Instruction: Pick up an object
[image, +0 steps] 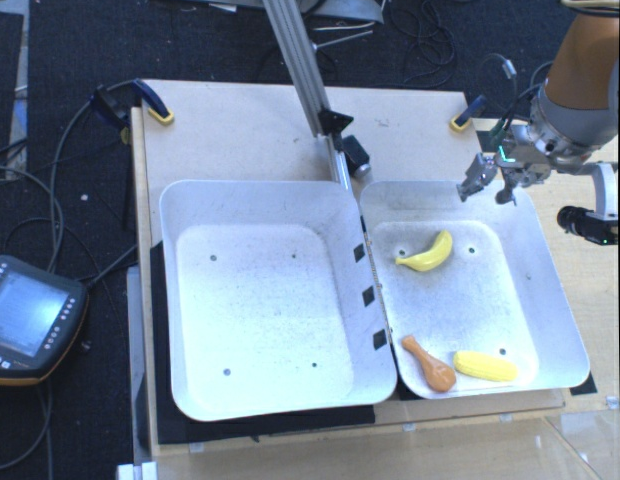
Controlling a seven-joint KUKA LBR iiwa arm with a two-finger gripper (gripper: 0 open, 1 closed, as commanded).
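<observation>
My tool (487,184) hangs above the far right corner of the right bin (550,298), over its sloping back wall. My two fingers (473,183) point down and stand somewhat apart, with nothing between them, so the tool is open and carries nothing. Behind it my grey wrist and the orange band of my arm (582,48) rise toward the upper right of the view.

Nearest to the tool, in the far half of the right bin, lies a yellow banana (428,253), curved, its thick end up toward the right and its tip down toward the left. It is apart from my fingers, lower and to their left in the view. At the near edge of the same bin lie two more things just beside each other: an orange drumstick-shaped toy (431,365), its thin end pointing up and left, and a yellow oblong piece (484,366) to its right, lying flat along the bin's near wall. I cannot tell whether these two touch.

The left bin (190,218) sits side by side with the right one, their rims overlapping along the middle. Both bins rest on the pale counter (250,133). A slanted aluminium rail (300,53) comes down to the counter's far side above the seam between the bins. Yellow clamps (160,115) grip the counter's two far corners. On the dark floor at the left lies a handheld pendant (30,318) with a screen, its cable looping upward.
</observation>
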